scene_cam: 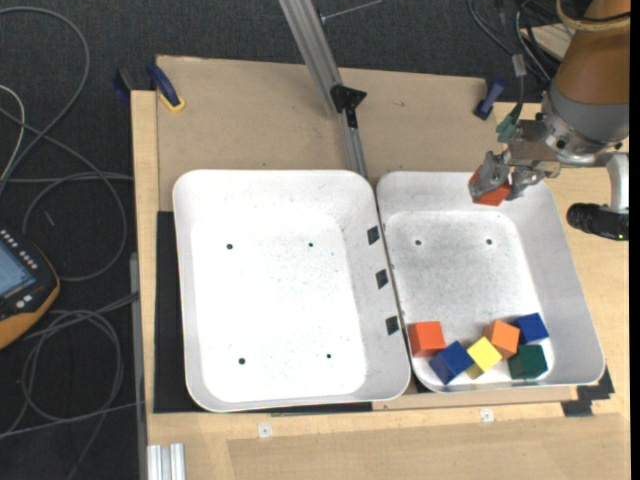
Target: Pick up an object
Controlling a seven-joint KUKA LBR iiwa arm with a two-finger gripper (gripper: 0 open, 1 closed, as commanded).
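Note:
My gripper (497, 180) hangs over the far edge of the right bin (560, 268). A small red block (491, 197) shows between its fingertips, lifted above the bin floor. Several blocks lie in the near corner of that bin: an orange-red one (427, 336), a blue one (451, 360), a yellow one (484, 353), an orange one (505, 336), a second blue one (531, 327) and a green one (528, 361).
The left bin (200, 268) sits beside the right one, joined by black clips (381, 278). A slanted metal pole (320, 58) rises behind the bins. Cables and a handheld pendant (20, 278) lie on the floor at left.

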